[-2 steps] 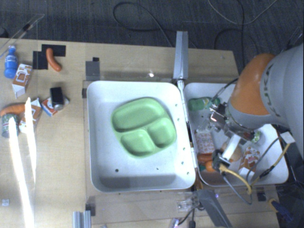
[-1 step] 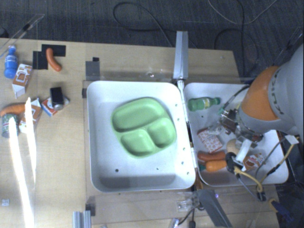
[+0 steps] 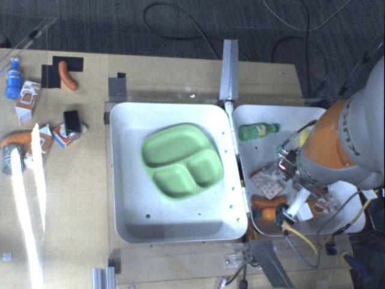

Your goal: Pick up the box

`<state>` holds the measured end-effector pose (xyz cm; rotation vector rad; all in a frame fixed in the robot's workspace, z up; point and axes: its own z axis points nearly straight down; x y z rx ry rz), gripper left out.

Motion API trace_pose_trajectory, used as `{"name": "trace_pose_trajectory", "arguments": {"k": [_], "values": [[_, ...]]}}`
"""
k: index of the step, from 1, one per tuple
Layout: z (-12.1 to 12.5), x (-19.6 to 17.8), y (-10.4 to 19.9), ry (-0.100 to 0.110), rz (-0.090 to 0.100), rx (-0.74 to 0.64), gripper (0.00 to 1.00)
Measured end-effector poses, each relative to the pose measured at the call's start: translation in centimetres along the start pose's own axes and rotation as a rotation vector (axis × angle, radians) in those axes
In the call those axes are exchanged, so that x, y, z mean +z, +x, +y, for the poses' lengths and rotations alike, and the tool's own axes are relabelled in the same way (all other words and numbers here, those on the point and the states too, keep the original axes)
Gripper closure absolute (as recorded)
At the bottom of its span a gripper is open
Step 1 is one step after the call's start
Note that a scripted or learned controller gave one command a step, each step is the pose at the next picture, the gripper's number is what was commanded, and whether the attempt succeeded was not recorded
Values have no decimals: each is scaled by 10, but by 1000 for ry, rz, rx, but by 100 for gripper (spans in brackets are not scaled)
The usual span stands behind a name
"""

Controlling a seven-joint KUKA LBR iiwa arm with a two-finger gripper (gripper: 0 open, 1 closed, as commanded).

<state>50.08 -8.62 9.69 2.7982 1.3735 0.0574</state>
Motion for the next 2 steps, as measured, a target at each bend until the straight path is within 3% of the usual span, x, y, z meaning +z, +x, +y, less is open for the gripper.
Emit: {"name": "trace_pose_trajectory", "arguments": {"k": [1, 2], "values": [[1, -11, 4, -1, 4, -6, 100], [-10, -88, -1, 37, -17, -227, 100]]}}
